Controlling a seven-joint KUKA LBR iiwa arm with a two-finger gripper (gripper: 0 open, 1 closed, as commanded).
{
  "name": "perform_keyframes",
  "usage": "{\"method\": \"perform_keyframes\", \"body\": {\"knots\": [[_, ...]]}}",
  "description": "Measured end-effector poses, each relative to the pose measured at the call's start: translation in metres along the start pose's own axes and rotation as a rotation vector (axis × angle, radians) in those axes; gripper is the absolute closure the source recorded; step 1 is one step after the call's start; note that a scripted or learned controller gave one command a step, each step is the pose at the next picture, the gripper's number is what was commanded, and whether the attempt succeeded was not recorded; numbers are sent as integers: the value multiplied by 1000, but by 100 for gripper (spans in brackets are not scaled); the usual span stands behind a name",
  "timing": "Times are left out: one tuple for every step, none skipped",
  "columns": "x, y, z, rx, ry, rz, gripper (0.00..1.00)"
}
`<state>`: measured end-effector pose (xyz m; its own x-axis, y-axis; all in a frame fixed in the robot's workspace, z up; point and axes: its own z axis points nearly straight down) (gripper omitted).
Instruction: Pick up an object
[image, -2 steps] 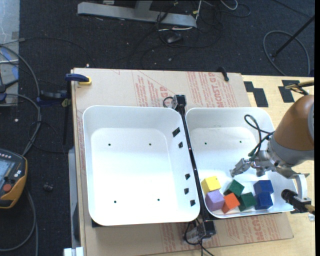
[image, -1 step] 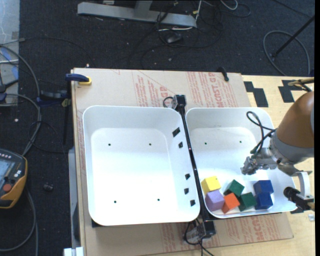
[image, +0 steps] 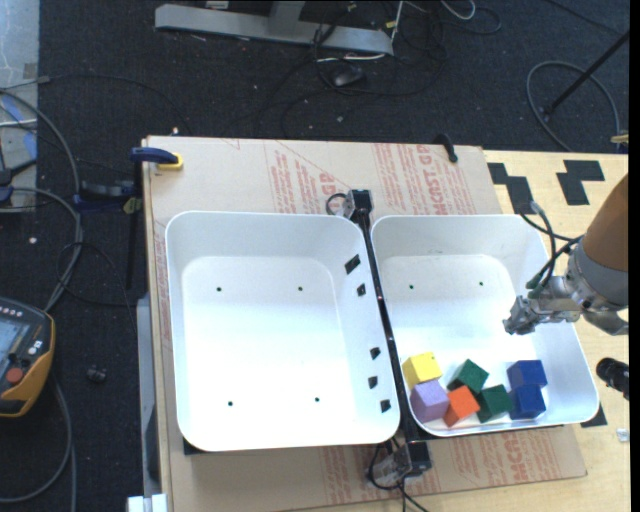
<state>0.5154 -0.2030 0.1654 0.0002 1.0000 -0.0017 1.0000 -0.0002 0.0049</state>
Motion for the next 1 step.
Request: {"method": "perform_keyframes", "body": {"knots": [[-6,1,-43,2,1,0,100]]}}
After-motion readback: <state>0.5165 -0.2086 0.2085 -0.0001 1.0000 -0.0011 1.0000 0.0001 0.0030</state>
